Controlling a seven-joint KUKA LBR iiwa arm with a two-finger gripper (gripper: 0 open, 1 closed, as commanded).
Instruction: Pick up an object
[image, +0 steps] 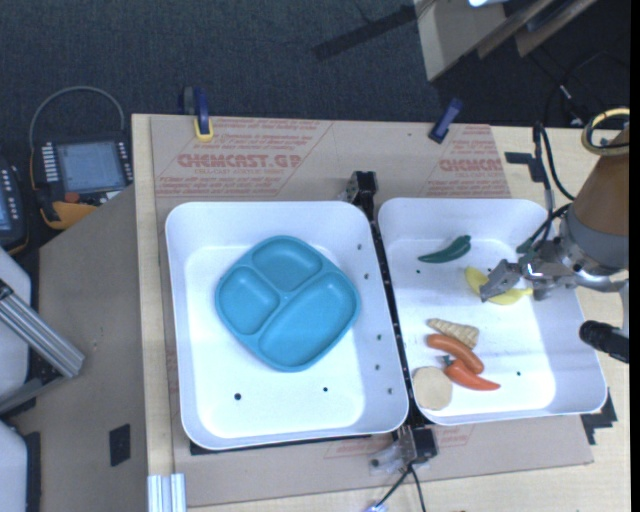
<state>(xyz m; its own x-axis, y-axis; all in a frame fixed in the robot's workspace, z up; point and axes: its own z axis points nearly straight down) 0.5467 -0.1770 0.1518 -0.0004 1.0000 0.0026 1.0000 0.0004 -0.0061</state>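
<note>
Spotted round beige disc (433, 388) nearest in right white bin (545, 372), small yellow plastic fruit (474, 279) farther back just beside gripper (500, 283), opening impossible to tell; judged fruit light, stiff, slick, best pinched mid-body.

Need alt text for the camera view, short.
The end effector sits low in the right bin, at a yellow item near a green pepper, with a cracker, sausage, carrot and round biscuit lying closer to the front. The left bin holds a blue divided plate.
</note>
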